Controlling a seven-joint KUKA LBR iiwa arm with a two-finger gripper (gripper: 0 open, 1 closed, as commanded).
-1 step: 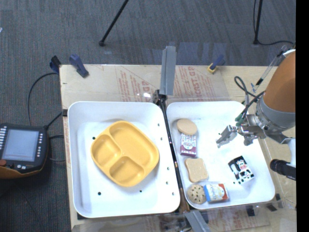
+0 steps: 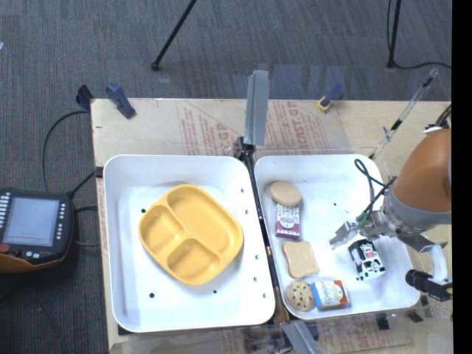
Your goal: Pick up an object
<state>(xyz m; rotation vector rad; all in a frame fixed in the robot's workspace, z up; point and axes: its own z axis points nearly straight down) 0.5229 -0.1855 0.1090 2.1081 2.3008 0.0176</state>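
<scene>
- The surface (image 2: pixel 184 127) carries two white bins side by side.
- Left bin (image 2: pixel 122 198) holds a yellow divided plate (image 2: pixel 190 233).
- Right bin (image 2: pixel 332 175) holds a round biscuit (image 2: pixel 285 193), a wrapped bar (image 2: pixel 287 220), a toast slice (image 2: pixel 300 259), a cookie (image 2: pixel 299 295) and a blue packet (image 2: pixel 329 293).
- The gripper (image 2: pixel 359 236) hangs just above a black-and-white object (image 2: pixel 366 260); how far it is open I cannot tell.

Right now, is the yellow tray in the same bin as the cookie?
No, the yellow tray lies in the left bin; the cookie is in the right bin.
</scene>
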